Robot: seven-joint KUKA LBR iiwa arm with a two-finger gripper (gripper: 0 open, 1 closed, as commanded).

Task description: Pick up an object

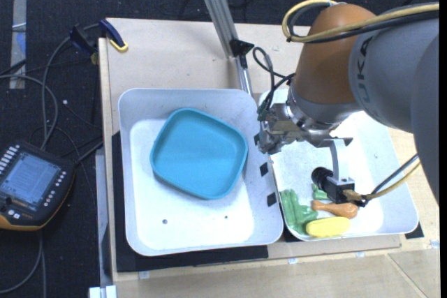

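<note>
1. Two white bins sit side by side: a left bin [140, 223] and a right bin [392, 209]. The gripper [271, 138] hangs over the rims where they meet.
2. Whether the gripper is clenched or released cannot be told from this angle.
3. Blue and tilted, a plate [199, 153] lies in the left bin, toward the view's left of the gripper, with its nearest edge just beside it.
4. Below the gripper and toward the view's right, at the right bin's front, a green piece [293, 209], an orange piece [336, 206] and a yellow piece [327, 227] lie bunched together.
5. From the view's right, the arm [391, 80] reaches in above the right bin.
</note>
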